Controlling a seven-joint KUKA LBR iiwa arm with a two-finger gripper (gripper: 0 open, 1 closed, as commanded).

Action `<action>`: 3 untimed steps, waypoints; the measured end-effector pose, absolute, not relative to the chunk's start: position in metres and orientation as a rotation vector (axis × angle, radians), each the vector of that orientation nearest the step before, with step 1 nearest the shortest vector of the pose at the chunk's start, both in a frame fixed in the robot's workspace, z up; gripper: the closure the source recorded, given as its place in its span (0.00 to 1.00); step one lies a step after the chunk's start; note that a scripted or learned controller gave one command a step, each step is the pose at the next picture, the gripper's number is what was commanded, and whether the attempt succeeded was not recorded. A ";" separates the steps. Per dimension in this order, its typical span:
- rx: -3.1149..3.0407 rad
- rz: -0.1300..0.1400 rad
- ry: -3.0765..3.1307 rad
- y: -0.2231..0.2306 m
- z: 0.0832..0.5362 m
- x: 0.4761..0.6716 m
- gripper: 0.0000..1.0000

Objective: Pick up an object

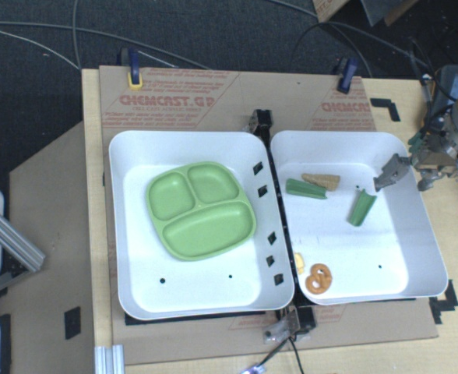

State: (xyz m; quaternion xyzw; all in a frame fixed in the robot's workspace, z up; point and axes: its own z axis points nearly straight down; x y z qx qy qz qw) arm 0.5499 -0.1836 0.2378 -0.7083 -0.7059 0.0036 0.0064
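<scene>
Gripper (390, 174), whose state I cannot tell, hovers beside green block (361, 208), tilted near-upright, upper end toward it.

Left bin (128, 209): white plastic, smooth, faint sheen along the rim.
Right bin (416, 240): same white plastic, smooth, soft sheen.
Divided plate (202, 210): light green plastic, smooth, satin, in the left bin.
Green sticks (361, 208): dark green, smooth, plastic-looking, in the right bin.
Tan wedge (321, 181): matt, pale brown, touching one green stick; material unclear.
Pretzel (319, 278): orange-brown, slightly glossy, near the right bin's front wall.
Surface (206, 100): bare board, matt tan, red printed lettering behind the left bin.
Clamps (135, 67): blue and yellow plastic.
Hand (392, 171): grey metal, dull finish.
Floor (174, 22): dark carpet, rough, matt.
</scene>
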 end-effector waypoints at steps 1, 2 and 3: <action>-2.220 0.000 -2.221 -0.183 0.245 0.553 0.00; -2.215 0.003 -2.219 -0.176 0.198 0.559 0.00; -2.216 0.005 -2.216 -0.172 0.139 0.549 0.00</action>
